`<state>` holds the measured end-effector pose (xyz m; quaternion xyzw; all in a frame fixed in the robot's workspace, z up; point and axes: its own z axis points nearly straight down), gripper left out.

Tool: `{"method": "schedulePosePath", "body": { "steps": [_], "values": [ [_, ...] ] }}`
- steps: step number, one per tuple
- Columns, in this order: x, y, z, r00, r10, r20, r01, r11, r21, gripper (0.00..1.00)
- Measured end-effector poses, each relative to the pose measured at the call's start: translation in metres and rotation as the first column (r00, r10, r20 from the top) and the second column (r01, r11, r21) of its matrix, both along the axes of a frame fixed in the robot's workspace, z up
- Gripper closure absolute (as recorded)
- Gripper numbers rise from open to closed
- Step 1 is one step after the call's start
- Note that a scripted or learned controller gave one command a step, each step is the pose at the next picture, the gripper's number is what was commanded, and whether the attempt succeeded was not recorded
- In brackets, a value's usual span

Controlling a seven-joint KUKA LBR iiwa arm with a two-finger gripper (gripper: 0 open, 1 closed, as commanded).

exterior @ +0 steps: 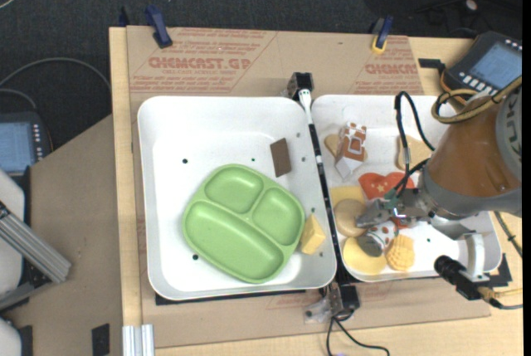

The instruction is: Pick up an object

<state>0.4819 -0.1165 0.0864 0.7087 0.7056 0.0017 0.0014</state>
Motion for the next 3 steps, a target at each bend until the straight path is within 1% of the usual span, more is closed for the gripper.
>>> {"method": "schedulePosePath", "body": {
  "steps": [1, 2, 3],
  "values": [
    [0.058, 0.0, 0.001, 1.0, 0.007, 0.003, -0.007, 1.0, -0.003, 0.0],
    [-0.006, -0.011, -0.002, 1.0, 0.0, -0.01, 0.0, 1.0, 0.001, 0.0],
    [-0.002, -0.01, 0.009, 1.0, 0.002, -0.002, -0.002, 1.0, -0.001, 1.0]
  ]
}}
